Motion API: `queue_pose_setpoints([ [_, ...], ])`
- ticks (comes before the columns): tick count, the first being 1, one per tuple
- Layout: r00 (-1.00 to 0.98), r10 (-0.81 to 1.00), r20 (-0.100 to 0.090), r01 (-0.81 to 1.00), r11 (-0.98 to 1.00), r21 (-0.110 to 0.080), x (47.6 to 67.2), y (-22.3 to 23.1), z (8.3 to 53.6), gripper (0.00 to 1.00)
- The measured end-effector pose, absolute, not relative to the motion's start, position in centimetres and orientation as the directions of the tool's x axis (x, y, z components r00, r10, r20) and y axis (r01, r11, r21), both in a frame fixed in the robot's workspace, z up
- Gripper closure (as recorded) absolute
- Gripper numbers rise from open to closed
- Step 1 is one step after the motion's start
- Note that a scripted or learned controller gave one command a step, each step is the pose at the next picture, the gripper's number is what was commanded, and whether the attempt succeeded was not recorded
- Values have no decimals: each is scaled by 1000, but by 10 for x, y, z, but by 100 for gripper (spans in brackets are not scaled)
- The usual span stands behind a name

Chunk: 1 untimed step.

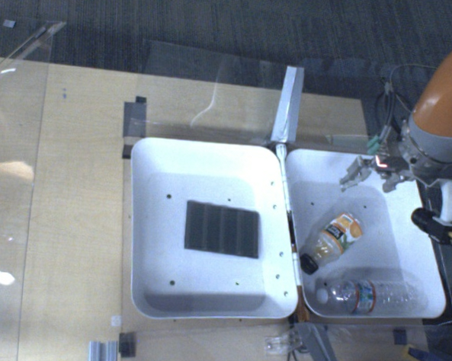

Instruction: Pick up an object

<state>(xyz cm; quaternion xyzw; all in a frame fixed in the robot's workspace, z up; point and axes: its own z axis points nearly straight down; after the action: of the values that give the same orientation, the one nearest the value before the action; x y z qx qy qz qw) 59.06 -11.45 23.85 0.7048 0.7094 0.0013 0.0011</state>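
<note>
My gripper [371, 177] hangs over the back part of the right bin [310, 181], open, its two fingers spread apart with nothing between them. Below it and toward the front, a small bottle with a yellow-orange label and a black cap [332, 239] lies slanted on the bin floor. A clear plastic bottle with a blue label [365, 296] lies on its side along the bin's front wall. In the left bin [158, 172], a dark grey ribbed rectangular pad [223, 229] lies flat in the middle.
The two bins touch along a shared rim [287, 218]. A grey metal post [288, 103] stands behind that seam. The orange band of the arm [449, 90] looms above the right bin's back right corner, with cables beside it.
</note>
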Motion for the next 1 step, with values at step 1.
queue_pose_setpoints([
  [1, 22, 1000, 1, 1000, -22, 2, 592, -116, 117, 0],
])
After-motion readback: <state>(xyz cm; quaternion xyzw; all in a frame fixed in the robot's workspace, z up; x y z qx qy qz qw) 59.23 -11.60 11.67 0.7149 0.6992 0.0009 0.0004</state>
